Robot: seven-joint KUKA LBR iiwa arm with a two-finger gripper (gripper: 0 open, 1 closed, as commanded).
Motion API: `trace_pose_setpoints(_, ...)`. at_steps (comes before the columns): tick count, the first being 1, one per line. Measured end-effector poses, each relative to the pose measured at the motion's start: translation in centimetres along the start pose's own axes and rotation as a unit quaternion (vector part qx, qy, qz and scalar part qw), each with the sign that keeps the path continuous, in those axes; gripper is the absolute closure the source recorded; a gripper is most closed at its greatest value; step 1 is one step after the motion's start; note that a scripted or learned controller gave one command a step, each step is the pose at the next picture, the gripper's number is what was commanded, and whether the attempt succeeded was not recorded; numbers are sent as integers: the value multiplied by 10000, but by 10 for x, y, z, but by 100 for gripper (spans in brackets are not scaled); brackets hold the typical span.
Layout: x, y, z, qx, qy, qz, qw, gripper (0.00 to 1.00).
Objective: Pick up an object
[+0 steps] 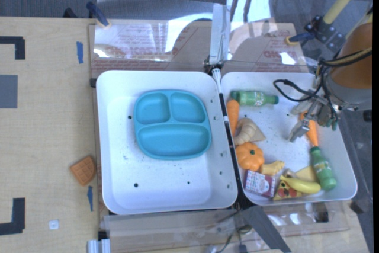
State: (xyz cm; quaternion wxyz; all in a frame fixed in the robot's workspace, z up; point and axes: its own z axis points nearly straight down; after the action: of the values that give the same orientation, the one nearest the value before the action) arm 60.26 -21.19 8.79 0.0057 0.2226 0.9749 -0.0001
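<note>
My gripper (pixel 304 130) hangs low over the right part of the right bin (pixel 349 186), its jaws open. One grey finger (pixel 294 134) points down to the left. A small orange carrot (pixel 312 134) lies right by the other side of the gripper, partly under it; I cannot tell whether they touch. Nothing is clearly held between the fingers. A green bottle (pixel 323 168) lies just below the carrot, toward the bin's front.
The right bin also holds another green bottle (pixel 254 98), a larger carrot (pixel 233 115), a beige shell-like piece (pixel 249 129), an orange pumpkin (pixel 250 156), a red and white carton (pixel 259 182) and a banana (pixel 300 184). The left bin (pixel 118 186) holds a blue divided plate (pixel 172 124). A brown waffle (pixel 83 170) lies on the bench.
</note>
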Motion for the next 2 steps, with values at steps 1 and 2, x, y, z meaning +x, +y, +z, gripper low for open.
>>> trace_pose_setpoints(1,31,-6,-1,-1,14,260,9997,0)
trace_pose_setpoints(2,38,-16,-1,-23,19,427,9991,0)
